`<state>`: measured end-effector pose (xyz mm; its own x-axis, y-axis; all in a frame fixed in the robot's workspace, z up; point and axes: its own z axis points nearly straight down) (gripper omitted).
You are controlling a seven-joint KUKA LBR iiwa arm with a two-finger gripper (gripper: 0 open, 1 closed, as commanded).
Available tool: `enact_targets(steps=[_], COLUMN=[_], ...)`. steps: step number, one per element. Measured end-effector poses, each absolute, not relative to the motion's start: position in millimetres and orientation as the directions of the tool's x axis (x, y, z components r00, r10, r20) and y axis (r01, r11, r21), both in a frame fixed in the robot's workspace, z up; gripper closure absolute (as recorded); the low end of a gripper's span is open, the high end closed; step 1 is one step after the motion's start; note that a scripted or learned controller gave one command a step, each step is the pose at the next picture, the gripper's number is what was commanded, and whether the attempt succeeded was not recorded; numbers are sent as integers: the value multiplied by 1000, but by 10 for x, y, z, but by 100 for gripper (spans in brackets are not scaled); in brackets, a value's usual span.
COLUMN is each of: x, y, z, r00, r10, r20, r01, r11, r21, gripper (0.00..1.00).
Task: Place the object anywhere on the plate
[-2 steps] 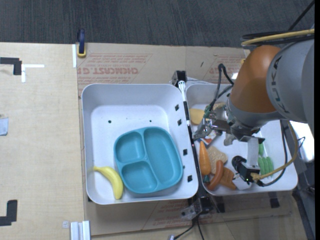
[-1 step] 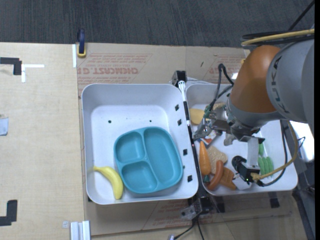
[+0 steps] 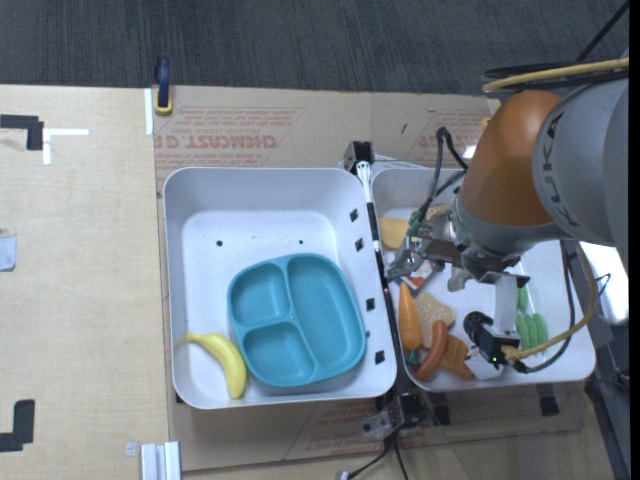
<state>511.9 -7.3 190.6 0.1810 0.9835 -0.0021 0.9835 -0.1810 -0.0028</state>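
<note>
A teal plate point(image 3: 296, 320) with three compartments lies in the left bin point(image 3: 250, 193), and nothing rests on it. A yellow banana point(image 3: 226, 360) lies beside the plate at the bin's near left corner. My gripper point(image 3: 410, 258) hangs low over the left side of the right bin point(image 3: 562, 368), just above an orange carrot point(image 3: 408, 318) and a slice of bread point(image 3: 436, 313). The arm's wrist hides much of that bin. I see no object between the gripper's parts.
The right bin also holds a reddish sausage point(image 3: 432, 351), a yellow piece point(image 3: 393, 232) near the divider and green pieces point(image 3: 530, 328) at the right. A black cable point(image 3: 560, 343) loops from the wrist over the bin. Brown cardboard surrounds both bins.
</note>
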Motion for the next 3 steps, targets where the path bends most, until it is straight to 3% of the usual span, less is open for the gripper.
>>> enact_targets(steps=[3], x=[5119], y=[-73], z=[1906], r00=[181], r10=[983], r20=[-2], r01=[983], r11=[-181], r21=[-3], gripper=[0])
